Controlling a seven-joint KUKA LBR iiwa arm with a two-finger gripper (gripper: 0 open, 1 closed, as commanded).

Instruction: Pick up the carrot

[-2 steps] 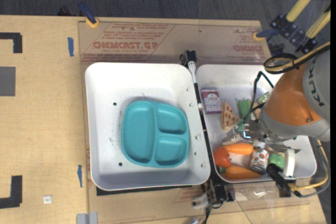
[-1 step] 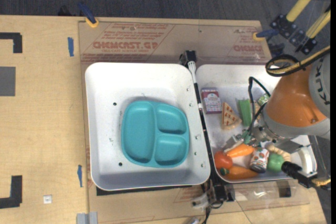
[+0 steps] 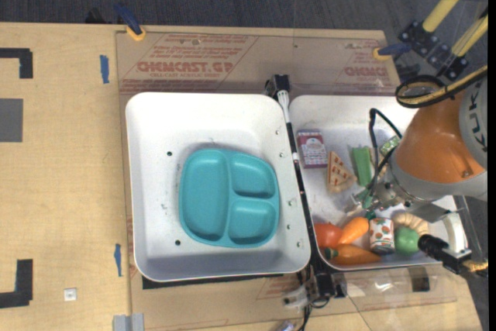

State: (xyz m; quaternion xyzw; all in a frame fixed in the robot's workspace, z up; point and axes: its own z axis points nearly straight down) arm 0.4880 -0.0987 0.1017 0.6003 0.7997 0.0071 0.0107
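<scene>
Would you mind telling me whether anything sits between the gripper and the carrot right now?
Nothing visible does. The gripper hangs in the right bin just above the carrot; a small can and a red tomato-like piece crowd its sides.

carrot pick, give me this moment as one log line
tool low in right bin | carrot on bin floor beside tool, not held | teal tray in left bin

A robotics lab: a wooden bench (image 3: 62, 167) marked with tape, two white bins (image 3: 147, 167) clamped on cardboard, and a grey-and-orange robot arm (image 3: 446, 143).
</scene>
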